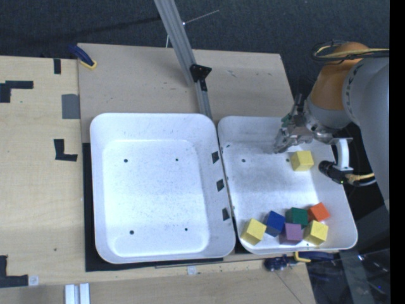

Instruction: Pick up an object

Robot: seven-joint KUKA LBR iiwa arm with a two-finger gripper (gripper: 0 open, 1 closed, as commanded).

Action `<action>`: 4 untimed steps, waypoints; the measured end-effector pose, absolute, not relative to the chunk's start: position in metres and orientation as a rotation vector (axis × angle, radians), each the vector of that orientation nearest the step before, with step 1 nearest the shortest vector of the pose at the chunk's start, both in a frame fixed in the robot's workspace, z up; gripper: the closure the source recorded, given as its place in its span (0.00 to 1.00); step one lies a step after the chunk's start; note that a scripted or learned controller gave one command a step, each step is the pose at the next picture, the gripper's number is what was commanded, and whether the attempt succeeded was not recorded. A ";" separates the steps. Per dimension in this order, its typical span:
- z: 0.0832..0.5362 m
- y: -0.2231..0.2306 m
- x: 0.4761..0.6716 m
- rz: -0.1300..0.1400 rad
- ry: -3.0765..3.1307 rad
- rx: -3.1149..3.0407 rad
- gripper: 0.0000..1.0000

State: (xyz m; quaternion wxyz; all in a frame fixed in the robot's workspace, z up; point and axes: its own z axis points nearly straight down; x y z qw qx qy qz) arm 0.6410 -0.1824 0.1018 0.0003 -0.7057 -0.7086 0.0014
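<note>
The gripper (286, 139) is hanging by the right bin's (253, 128) far rim, its grip unreadable. A yellow cube (302, 161) is sitting just beside it, open floor stretching leftward.

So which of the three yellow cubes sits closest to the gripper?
The lone yellow cube in the right bin, just below the gripper. The other two yellow cubes lie in the cluster at the bin's near edge.
</note>
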 end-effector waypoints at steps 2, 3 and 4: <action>0.211 -0.172 0.652 -0.005 -2.228 -2.223 1.00; 0.226 -0.171 0.652 -0.001 -2.224 -2.220 1.00; 0.216 -0.116 0.643 0.001 -2.226 -2.214 1.00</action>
